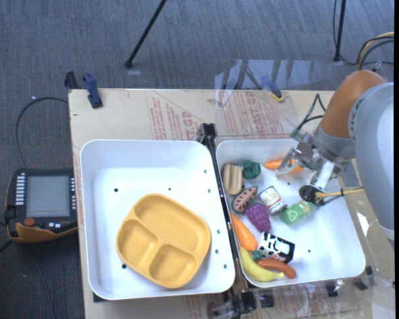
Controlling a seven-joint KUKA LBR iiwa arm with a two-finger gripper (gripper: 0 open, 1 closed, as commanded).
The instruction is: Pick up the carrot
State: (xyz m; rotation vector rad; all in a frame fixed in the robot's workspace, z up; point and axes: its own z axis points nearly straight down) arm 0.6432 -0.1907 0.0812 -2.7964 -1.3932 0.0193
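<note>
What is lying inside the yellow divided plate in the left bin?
The yellow divided plate shows three bare compartments with nothing in them. It sits in the left bin. The bin floor beneath the plate is covered, so anything under it cannot be seen.

- We see the carrot [243, 231], a plain orange, tapered piece, lying flat in the right bin.
- It rests hard against that bin's left wall, slanting from far-left to near-right.
- Its near end lies just beside a banana.

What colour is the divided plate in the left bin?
Yellow. The divided plate shows plainly in the camera view, lying in the left bin.
</note>
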